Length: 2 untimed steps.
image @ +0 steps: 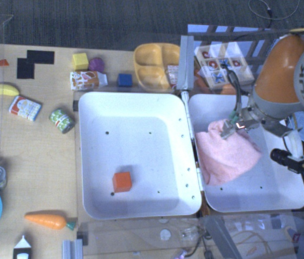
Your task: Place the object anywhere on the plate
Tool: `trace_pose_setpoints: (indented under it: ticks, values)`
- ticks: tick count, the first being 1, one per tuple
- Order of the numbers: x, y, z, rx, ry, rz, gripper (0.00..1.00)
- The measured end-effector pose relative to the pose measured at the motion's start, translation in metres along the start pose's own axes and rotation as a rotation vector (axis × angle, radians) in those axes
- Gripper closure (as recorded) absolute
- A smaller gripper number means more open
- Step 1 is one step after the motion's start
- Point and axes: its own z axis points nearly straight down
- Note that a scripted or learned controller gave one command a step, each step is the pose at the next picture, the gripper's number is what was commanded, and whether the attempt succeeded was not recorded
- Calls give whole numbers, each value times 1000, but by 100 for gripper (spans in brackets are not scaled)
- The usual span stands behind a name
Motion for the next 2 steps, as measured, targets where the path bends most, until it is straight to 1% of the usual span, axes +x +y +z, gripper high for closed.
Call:
trace_pose_setpoints:
  ticks: [1,2]
  values:
    - [48,47,-63,-2,1,-45,100]
    - [40,116,-65,-1,0,-50,100]
